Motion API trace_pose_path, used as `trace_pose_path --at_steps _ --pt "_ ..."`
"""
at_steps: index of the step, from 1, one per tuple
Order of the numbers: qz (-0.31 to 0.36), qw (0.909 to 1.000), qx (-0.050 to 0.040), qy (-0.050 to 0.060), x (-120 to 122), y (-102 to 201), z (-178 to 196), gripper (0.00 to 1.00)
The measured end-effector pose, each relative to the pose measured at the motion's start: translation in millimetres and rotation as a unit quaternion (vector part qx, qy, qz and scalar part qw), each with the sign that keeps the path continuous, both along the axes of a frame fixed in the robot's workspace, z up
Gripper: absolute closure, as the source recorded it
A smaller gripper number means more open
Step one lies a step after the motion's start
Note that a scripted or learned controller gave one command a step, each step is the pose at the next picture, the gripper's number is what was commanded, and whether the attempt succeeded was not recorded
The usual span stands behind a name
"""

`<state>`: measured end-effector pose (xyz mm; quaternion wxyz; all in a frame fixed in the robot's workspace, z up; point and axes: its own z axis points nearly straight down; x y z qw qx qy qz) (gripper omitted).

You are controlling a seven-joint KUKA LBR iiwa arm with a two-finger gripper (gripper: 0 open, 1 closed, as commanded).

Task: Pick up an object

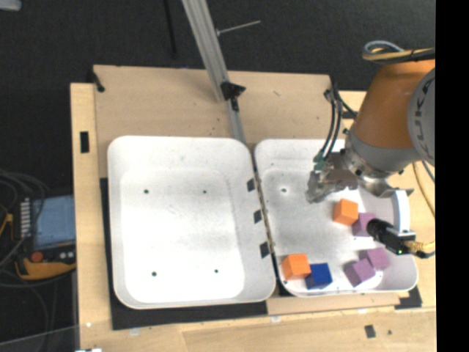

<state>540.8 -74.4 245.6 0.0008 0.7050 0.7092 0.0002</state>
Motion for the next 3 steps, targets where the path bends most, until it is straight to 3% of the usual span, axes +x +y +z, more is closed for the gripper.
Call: trace_pose_path --at_steps 1,3 --pt "0.001 1.0 0.0005 0.0 31.5 53.9 -3.9 1.0" --pt "-0.001 1.0 -0.0003 0.0 90.1 127.7 -8.7 1.0"
